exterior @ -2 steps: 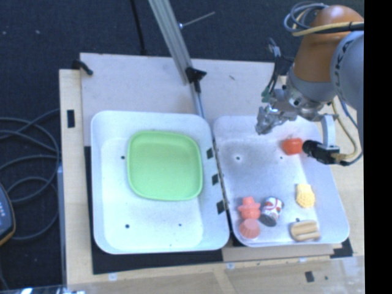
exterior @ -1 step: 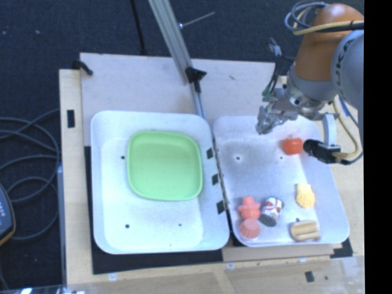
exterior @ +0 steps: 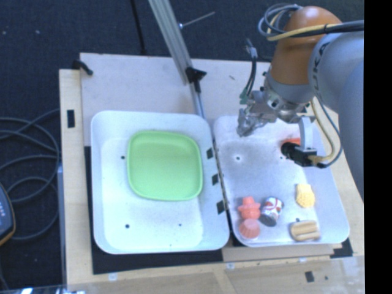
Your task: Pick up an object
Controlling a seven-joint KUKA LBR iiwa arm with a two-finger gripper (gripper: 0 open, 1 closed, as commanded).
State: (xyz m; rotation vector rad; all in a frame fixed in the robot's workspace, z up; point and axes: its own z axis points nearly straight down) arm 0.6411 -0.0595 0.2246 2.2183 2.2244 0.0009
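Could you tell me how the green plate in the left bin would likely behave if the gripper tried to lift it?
The green plate looks stiff and probably light, like moulded plastic. It lies flat in the left bin, so its low rim may give the gripper little to pinch; it seems likelier to slide than tip.

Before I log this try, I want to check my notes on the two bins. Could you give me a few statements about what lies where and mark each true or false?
1. The green plate lies in the left bin. True.
2. The gripper hangs over the near end of the right bin. False: it hangs over the far left corner.
3. The small toys lie along the near edge of the right bin. True.
4. The yellow toy sits on the green plate. False: it lies in the right bin.
5. The pink toy lies beside the red and white toy. True.
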